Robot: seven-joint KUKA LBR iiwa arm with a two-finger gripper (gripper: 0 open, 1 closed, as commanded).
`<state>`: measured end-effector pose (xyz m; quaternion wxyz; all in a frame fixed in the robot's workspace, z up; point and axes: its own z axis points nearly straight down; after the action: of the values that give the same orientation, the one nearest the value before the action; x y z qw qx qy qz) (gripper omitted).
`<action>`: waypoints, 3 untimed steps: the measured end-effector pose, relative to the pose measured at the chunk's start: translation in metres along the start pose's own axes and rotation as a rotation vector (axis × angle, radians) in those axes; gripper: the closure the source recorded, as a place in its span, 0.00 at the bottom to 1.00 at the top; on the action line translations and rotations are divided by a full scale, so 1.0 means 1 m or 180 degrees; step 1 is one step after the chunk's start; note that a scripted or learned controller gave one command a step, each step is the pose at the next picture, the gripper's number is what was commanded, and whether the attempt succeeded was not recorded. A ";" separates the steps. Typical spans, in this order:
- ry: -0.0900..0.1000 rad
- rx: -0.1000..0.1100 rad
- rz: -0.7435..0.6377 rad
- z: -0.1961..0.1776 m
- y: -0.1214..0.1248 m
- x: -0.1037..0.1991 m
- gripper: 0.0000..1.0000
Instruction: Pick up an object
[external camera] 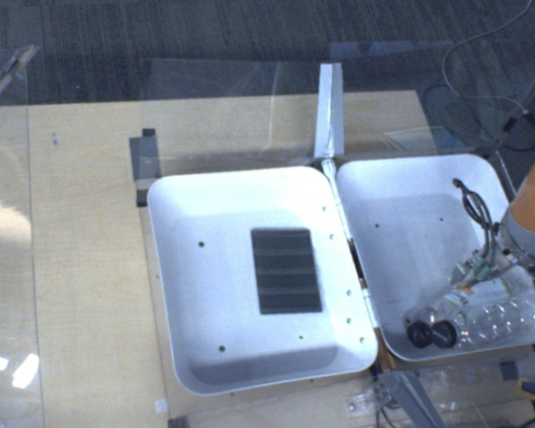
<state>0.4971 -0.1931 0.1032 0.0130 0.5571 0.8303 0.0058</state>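
Arm low over the right white bin [388,197].
I see the gripper [476,273] just above a clear plastic bottle with black cap [476,322] lying at the near wall; its state I cannot tell. A dark ribbed rectangular pad [286,270] lies in the left white bin [188,263].

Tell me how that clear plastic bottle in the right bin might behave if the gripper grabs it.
The clear bottle lies on its side near the right bin's front wall, so a nudge may roll it. It looks thin and light, likely to flex or slip.
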 end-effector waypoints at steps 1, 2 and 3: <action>0.0019 0.0067 0.1475 -0.055 0.065 -0.017 1.00; 0.0019 0.0069 0.1472 -0.055 0.065 -0.017 0.00; -0.0034 -0.0028 0.1383 -0.044 0.090 -0.022 0.00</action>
<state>0.5875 -0.1788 0.1499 0.0183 0.7230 0.6906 0.0092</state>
